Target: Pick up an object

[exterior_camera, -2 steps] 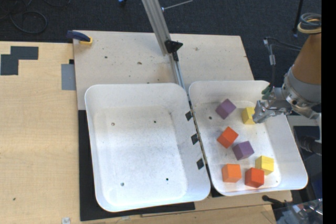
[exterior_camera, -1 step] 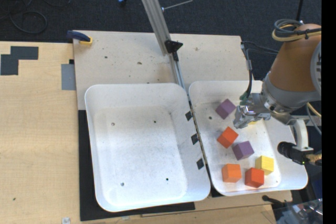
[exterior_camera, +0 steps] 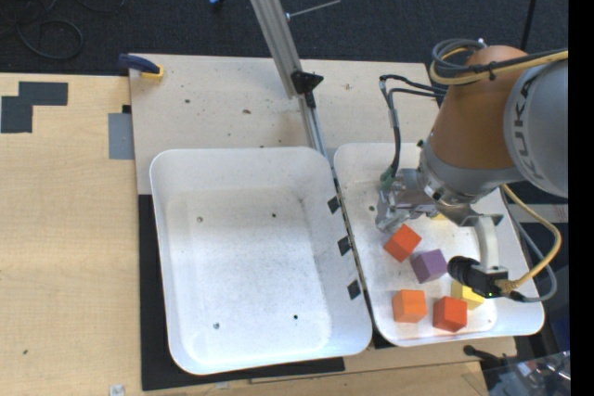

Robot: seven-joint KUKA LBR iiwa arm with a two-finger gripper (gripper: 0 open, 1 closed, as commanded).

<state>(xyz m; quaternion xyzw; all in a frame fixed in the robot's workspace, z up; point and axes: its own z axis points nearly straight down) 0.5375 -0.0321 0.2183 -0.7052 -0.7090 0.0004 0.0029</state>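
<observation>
A: Nearest the camera, two blocks sit along the near edge of the right bin (exterior_camera: 371,164): an orange cube (exterior_camera: 409,305) and, just right of it, a red cube (exterior_camera: 450,313). A yellow block (exterior_camera: 471,294) peeks out behind the red one, partly under a black fitting.

B: And the gripper (exterior_camera: 393,216)?

A: It hangs over the far left part of that bin, just beside the divide between the bins. Directly on its near side lies a tilted orange-red cube (exterior_camera: 403,243), close to the metal tips, possibly touching them. A purple cube (exterior_camera: 429,265) lies just right and nearer.

B: Is the pincer wide, narrow, or on something?

A: I cannot tell; the wrist and shadow hide the tips. Nothing is visibly clamped.

B: So the orange-red cube is the likely target. How to do it well?

A: My judgement: centre over the cube rather than its far edge, turn the wrist to match its skewed faces, and descend so the tips straddle two opposite flat sides. Mind the purple neighbour and the bin wall on the left. Close, then lift straight up.

B: The left bin (exterior_camera: 176,199)?

A: Well apart, not part of this step.
</observation>
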